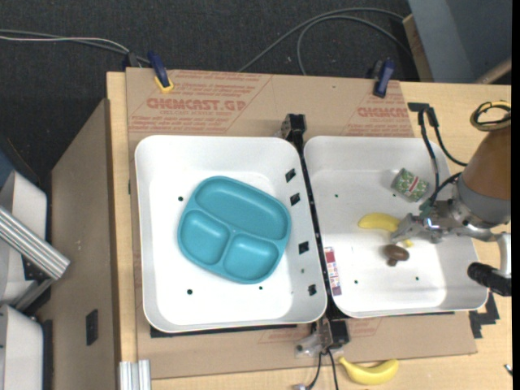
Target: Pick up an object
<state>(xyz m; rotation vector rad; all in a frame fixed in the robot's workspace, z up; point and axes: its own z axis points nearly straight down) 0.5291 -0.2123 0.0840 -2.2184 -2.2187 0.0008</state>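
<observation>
Gripper [418,227] low in right bin [357,299], can't tell its state tbh. Banana [379,222] just left of it, long axis approx left-right; brown lump [396,254] right below.

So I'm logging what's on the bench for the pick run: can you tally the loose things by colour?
Blue: 1, the divided plate in the left bin.
Yellow: 2, a banana in the right bin and another banana on the bench's front edge.
Green and white: 1, a crumpled packet.
Brown: 1, a small lump.
Total: 5

Glossy plastic teal tray [233,229] — smooth white bins [154,218], matt cardboard [244,96].
</observation>
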